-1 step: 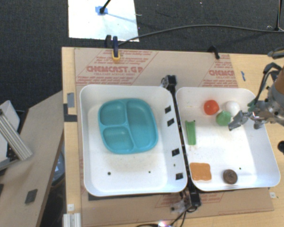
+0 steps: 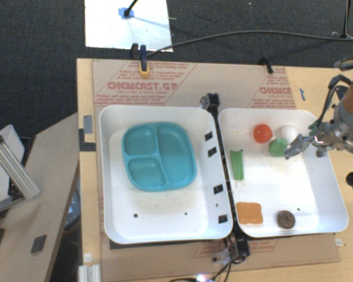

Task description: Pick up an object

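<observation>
In the right-hand shallow white bin (image 2: 332, 184), nearest the camera, a small round brown disc with a ringed face (image 2: 286, 219) is seen close to the front wall, and just beside it to the left lies a flat orange square piece (image 2: 249, 212); both sit low and would be judged awkward to pinch, since little height is offered above the floor. Farther in, a slim green rectangular block (image 2: 237, 164) is laid lengthwise near the divider between the bins, and its narrow width is judged well suited to a grasp across the short sides, the piece probably being light and stiff. Beyond it, towards the back, three small rounded items are clustered: a red-orange ball (image 2: 262, 133), a green rounded piece (image 2: 276, 147) and a white ball (image 2: 287, 133), the green one touching the white. These are judged light, smooth and liable to roll or slip unless taken across the middle. The two-finger gripper (image 2: 298, 145) is held just right of this cluster, and whether anything is pinched cannot be told. In the left-hand white bin (image 2: 115, 157) a turquoise plastic plate with three compartments (image 2: 159, 156) is rested, too broad for an easy pinch.
</observation>
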`<action>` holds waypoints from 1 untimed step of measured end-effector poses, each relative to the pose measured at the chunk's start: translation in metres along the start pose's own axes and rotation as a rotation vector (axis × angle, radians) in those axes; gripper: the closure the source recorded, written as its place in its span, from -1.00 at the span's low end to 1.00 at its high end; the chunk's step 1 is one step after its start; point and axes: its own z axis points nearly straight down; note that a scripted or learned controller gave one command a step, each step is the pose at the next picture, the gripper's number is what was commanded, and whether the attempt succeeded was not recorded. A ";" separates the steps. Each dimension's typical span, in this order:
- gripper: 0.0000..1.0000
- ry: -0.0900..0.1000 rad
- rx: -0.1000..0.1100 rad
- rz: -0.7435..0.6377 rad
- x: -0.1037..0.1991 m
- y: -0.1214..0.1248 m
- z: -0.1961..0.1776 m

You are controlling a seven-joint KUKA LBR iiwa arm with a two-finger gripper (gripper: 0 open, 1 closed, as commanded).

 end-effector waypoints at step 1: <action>-1.00 0.001 0.003 0.000 0.006 0.004 0.044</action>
